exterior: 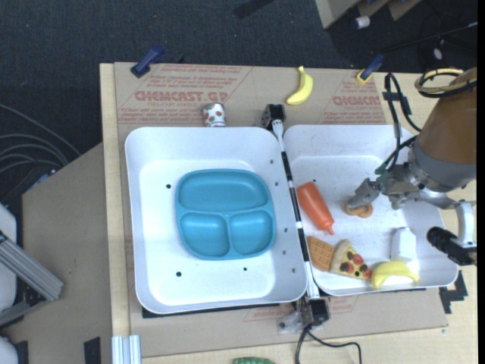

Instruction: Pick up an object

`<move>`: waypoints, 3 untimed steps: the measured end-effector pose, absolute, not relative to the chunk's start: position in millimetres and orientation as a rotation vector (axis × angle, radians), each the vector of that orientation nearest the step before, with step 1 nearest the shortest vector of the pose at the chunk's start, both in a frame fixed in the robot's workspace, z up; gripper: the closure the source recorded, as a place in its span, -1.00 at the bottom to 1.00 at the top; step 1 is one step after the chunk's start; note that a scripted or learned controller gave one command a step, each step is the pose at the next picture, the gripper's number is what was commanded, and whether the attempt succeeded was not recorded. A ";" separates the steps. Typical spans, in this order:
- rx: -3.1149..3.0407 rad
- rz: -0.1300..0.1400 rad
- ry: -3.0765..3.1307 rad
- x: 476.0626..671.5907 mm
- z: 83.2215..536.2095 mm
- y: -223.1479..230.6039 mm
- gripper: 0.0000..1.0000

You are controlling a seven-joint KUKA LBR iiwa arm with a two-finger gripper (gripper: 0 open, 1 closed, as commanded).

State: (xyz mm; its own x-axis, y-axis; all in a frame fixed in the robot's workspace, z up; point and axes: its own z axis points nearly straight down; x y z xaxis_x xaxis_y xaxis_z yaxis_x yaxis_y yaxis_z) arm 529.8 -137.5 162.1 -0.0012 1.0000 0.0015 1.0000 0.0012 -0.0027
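My gripper [367, 196] reaches in from the right and hovers low in the middle of the right bin [341, 146]. It is right over a small brown ring-shaped pastry [359, 209], partly covering it. An orange-red bottle [314, 207] lies to its left by the bin divider. Along the front of this bin lie a waffle piece [320, 252], a pizza slice [351, 263], a yellow banana [394, 273] and a white block [402, 243].
The left bin [151, 203] holds a blue divided plate [224, 212]. Behind the bins on the cardboard lie a second banana [301, 88] and a small spotted cup [214, 114]. Black cables [394, 105] hang by the arm at the right bin's far edge.
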 end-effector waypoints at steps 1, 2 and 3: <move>-2.230 -0.002 -2.225 555.7 87.9 -106.1 -1.00; -2.231 -0.005 -2.225 556.2 97.7 -105.5 1.00; -2.221 0.000 -2.222 500.5 256.9 -81.3 1.00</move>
